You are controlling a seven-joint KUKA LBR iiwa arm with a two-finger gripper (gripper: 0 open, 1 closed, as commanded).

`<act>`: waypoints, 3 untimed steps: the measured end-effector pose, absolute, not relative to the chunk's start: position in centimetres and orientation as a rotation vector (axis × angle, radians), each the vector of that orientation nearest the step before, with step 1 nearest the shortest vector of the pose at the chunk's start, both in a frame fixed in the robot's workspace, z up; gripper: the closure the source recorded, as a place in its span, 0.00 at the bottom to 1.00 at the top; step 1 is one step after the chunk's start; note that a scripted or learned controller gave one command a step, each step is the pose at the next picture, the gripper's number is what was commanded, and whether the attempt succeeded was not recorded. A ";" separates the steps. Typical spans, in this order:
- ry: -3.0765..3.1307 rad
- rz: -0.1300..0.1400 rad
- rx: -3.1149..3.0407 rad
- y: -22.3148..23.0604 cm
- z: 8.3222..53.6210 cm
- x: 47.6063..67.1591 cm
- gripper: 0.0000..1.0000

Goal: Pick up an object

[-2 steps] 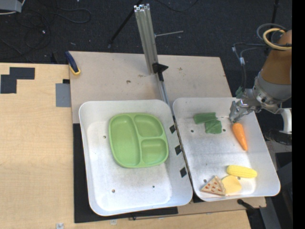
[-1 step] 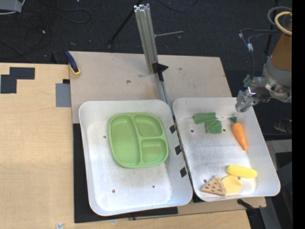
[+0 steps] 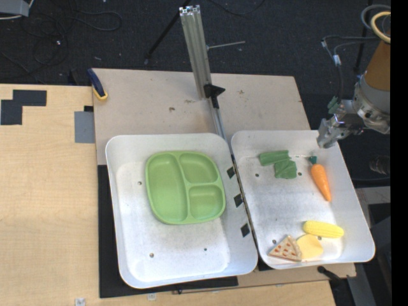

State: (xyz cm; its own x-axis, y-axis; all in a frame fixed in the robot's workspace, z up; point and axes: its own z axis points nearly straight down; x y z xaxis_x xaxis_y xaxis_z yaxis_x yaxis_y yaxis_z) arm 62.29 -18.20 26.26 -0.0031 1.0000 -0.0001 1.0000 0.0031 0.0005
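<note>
Hand: grey metal, hovering over the upper right rim of the right-hand shallow white plastic bin; nothing visibly held; how far open, cannot tell.

Step, as judged: approach, no pick begun. Next move calls for choosing a target, aligning above it and descending.

Nearest candidate: smooth tapered orange plastic carrot, at 6 o'clock of the hand.

Also: crumpled green leafy piece; yellow corn cob; triangular pizza slice.

Left bin: glossy green three-compartment tray.
</note>
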 end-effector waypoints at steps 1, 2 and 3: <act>2.228 -0.003 2.221 -13.8 26.3 59.9 1.00; 2.229 -0.002 2.220 -9.2 26.5 58.2 1.00; 2.230 -0.003 2.220 -4.7 24.8 57.0 1.00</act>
State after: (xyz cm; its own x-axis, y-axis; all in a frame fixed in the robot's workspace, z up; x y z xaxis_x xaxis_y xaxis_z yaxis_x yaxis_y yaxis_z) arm 57.04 -4.75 24.76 -0.0044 1.0000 0.0022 1.0000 0.0044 -0.0051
